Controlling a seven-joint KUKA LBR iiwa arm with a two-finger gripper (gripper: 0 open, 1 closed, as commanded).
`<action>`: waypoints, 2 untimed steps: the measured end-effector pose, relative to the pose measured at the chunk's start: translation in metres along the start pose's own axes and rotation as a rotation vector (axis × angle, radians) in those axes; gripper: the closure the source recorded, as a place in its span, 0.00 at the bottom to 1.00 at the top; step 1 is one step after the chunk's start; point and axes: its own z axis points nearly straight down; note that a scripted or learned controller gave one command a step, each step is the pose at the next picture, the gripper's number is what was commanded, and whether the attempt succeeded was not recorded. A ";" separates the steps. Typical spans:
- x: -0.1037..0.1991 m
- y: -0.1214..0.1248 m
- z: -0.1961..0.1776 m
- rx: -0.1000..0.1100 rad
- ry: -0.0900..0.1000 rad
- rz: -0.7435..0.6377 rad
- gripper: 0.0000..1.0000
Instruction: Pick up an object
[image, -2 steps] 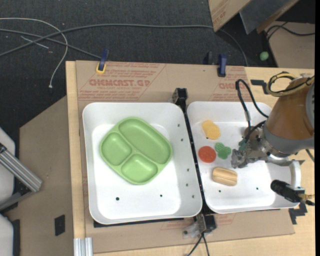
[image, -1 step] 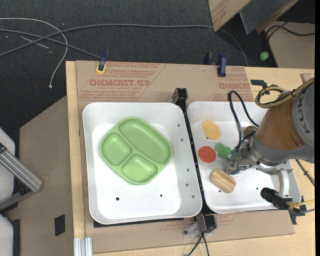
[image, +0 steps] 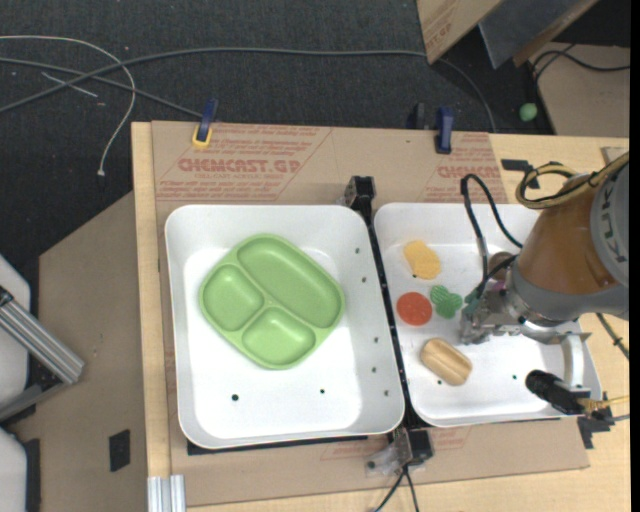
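The gripper (image: 478, 325) hung low in the right bin (image: 500, 400); whether it was open or closed could not be told. Just beside it lay the green toy (image: 446, 299), red disc (image: 415, 308), tan bread roll (image: 446, 361) and yellow piece (image: 423, 259). The left bin (image: 200, 400) held a green divided plate (image: 271, 299), with bare floor toward its near edge. The cardboard (image: 250, 160) read "CHEMCAST GP".

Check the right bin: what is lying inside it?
The right bin holds a yellow piece, red round piece, green piece and tan roll. The arm covers the bin's right part.
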 end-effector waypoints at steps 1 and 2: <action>-0.004 0.002 -0.063 -0.006 -0.003 -0.002 1.00; -0.006 0.001 -0.107 -0.005 -0.003 -0.003 1.00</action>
